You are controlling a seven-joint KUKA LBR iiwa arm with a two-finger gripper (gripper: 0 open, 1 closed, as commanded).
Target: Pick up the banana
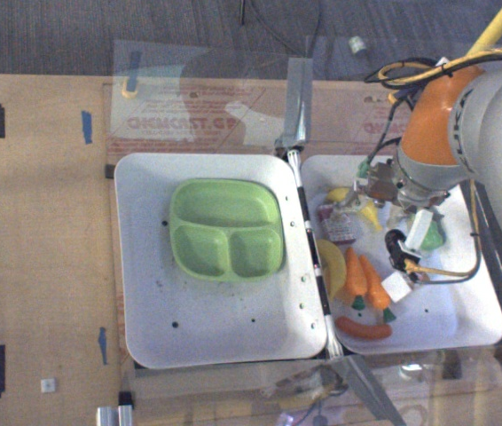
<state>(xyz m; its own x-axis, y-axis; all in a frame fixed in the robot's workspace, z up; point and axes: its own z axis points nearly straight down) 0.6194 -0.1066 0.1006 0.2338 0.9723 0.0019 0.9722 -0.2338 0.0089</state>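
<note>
In the right bin [464,318], yellow banana-coloured parts show on either side of my gripper [364,200]: a short end [339,193] on its left and a longer bit [372,216] just below it. They look like one banana lying under the gripper's tip. A second yellow curved piece [330,269] lies along the bin's left wall. The gripper is low over the bin's upper middle, right on top of the yellow parts. Its tip is hidden by the wrist and clutter.
Two orange carrots [364,280], a red sausage-like piece [364,329], a pink-and-white packet [340,224], a green item [434,234] and a white block [396,285] crowd the right bin. A green divided plate [227,229] sits in the left bin [145,309]. A black cable [396,247] loops below the wrist.
</note>
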